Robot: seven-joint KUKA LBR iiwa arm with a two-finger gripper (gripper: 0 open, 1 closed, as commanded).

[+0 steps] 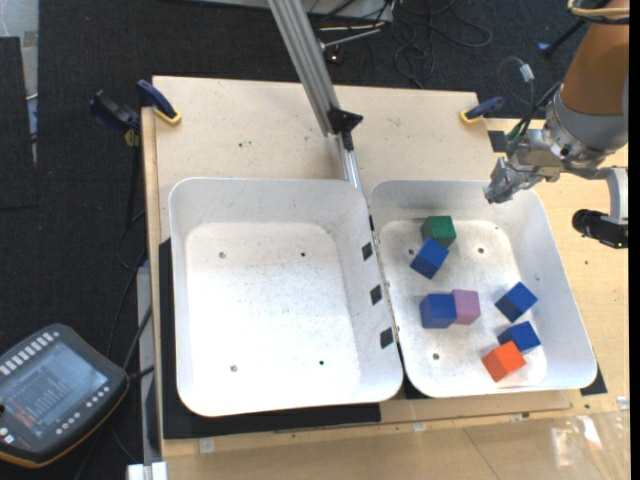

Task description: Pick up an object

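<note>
The right bin (560,268) holds several small cubes. A green cube (438,230) lies at the back with a blue cube (429,258) touching its front. In the middle a blue cube (437,310) sits against a purple cube (466,306). Near the front right are a blue cube (516,301), a smaller blue cube (521,336) and an orange cube (503,360). My gripper (498,192) hangs over the bin's back right rim, well apart from all cubes, with nothing seen in it.
The left bin (200,218) sits beside the right one. A slanted metal pole (310,68) crosses the back and ends at the divide between bins. Clamps (160,103) mark the bench's back corners. A teach pendant (50,393) lies at the lower left.
</note>
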